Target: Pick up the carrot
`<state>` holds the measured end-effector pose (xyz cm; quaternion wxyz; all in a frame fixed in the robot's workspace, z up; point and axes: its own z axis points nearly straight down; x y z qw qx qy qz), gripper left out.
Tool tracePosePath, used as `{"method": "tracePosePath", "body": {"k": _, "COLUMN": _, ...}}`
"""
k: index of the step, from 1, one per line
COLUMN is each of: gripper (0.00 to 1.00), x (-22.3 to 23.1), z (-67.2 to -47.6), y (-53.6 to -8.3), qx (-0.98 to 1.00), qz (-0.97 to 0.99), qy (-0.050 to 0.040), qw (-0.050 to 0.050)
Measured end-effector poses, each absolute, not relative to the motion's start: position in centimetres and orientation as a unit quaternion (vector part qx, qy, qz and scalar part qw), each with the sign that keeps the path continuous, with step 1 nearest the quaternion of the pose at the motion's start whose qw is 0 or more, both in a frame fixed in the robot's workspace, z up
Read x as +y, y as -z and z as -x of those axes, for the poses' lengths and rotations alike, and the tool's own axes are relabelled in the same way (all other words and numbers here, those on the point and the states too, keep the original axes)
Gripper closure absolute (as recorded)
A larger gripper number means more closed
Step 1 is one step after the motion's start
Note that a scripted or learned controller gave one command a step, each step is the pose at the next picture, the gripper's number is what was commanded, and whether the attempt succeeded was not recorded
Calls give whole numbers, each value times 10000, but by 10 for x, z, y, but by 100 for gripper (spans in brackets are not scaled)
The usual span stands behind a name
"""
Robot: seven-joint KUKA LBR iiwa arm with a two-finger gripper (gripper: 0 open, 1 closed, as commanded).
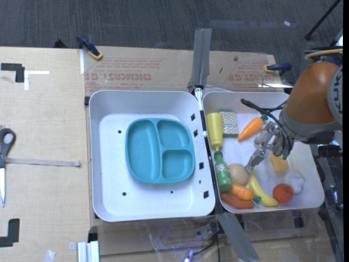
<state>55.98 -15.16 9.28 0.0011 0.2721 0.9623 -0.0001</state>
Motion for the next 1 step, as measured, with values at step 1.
{"method": "tracePosePath", "body": {"k": 1, "gripper": 0, "x": -181, "z": -645, "y": -91, "qx": 8928, "qz": -4505, "qy": 22, "qw": -32}}
